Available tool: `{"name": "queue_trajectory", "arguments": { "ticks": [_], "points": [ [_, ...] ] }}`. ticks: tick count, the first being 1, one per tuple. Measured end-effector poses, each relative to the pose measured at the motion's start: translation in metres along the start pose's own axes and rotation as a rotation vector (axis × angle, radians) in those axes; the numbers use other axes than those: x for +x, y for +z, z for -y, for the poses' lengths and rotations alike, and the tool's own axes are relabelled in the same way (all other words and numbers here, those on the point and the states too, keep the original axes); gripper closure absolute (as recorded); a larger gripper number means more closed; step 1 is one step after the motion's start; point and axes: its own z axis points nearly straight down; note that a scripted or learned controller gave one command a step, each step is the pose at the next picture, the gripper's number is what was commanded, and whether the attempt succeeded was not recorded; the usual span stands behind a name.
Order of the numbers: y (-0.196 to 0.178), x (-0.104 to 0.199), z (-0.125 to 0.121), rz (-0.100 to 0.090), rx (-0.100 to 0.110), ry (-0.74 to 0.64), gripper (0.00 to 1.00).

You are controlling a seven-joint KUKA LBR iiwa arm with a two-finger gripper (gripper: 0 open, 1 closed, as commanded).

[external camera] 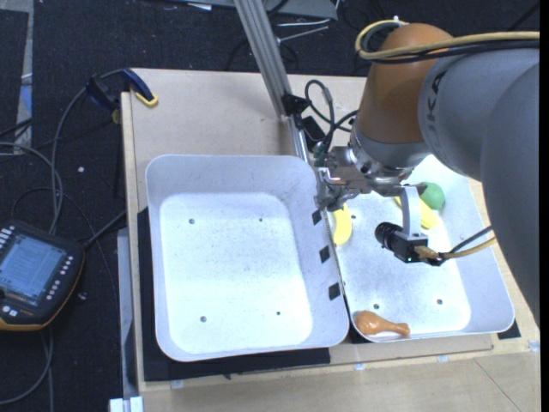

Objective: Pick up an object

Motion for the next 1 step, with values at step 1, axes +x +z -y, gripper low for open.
{"name": "queue_trajectory", "arguments": {
  "ticks": [1],
  "points": [
    [-0.0124,0.0503,-0.001,0.0,0.0,0.0,1.0]
  ]
}}
